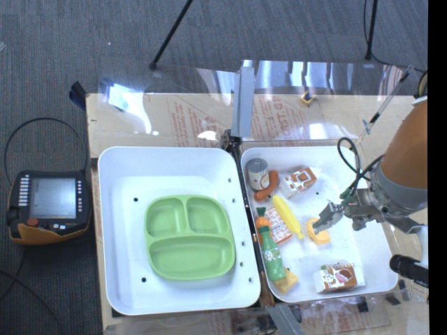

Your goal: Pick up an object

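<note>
Orange wedge-shaped piece (319,234), small, lying flat on the floor of the right bin (370,267), mid-bin, just right of the yellow corn-like stick (287,216); judged the likeliest target, being nearest the tool (325,219). Tool: hovering directly over the wedge's upper-left edge, reached in from the right on the grey arm (391,194); fingers too dark and small to read, so released or clenched cannot be told, and nothing seen held between them. Other contents, right bin: 1 can (257,173) at top left, 1 brown-and-white carton (301,180) beside it, 1 green bottle (272,253) along the left wall, 1 printed carton (339,276) near the bottom edge. Left bin (119,257): 1 green divided plate (189,237). Risks, as judged: low flat wedge likely to slip or skate away under closing fingers; off-centre descent likely to nudge the yellow stick, close at left, or pinch both together; cable loop (347,160) at the wrist liable to drag. Room: open white floor to the right and below the wedge, toward the right wall; crowded to the left; far wall well apart.
</note>
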Robot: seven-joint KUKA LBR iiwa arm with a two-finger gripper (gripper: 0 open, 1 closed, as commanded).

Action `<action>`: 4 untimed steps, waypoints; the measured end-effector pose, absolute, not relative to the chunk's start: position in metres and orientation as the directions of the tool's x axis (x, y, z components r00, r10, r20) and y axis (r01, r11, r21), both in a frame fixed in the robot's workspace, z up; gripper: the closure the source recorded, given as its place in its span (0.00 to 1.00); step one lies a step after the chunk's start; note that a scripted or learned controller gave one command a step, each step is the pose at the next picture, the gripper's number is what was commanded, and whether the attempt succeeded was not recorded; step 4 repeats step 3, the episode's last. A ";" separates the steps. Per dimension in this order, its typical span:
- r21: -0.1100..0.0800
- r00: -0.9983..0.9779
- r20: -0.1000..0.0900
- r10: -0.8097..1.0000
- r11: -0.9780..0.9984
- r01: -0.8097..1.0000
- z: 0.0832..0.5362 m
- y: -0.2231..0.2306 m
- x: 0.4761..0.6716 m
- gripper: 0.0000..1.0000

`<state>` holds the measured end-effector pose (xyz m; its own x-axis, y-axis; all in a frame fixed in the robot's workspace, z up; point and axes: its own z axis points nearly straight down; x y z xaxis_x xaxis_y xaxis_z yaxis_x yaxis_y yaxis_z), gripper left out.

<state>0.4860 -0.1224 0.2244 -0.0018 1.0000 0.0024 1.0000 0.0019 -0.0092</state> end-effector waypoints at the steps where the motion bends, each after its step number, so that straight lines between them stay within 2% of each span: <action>1: -0.004 -0.020 0.002 1.000 0.020 1.000 0.098 -0.091 0.529 0.00; 2: -0.009 -0.016 0.004 1.000 0.016 1.000 0.105 -0.091 0.529 1.00; 3: -0.006 0.005 -0.002 1.000 -0.005 1.000 0.319 -0.041 0.565 1.00; 4: -0.006 0.005 -0.002 1.000 -0.005 1.000 0.319 -0.041 0.565 1.00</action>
